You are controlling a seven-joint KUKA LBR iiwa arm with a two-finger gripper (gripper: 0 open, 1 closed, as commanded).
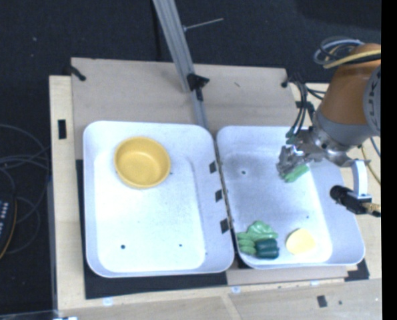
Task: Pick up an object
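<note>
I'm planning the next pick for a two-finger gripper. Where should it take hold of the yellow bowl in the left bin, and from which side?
Probably the rim. The yellow bowl sits upright and open in the left bin, too wide to span, so come straight down with one finger inside and one outside the wall. Its right-hand rim, facing the arm's side, has bare bin floor beside it, away from the bin wall.

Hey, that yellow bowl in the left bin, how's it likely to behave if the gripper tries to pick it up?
The yellow bowl looks like thin plastic, so probably light and stiff. It sits upright on its base, so it seems unlikely to roll. Its smooth rounded rim may slip between two fingers, and pinching one edge could tip it.
</note>
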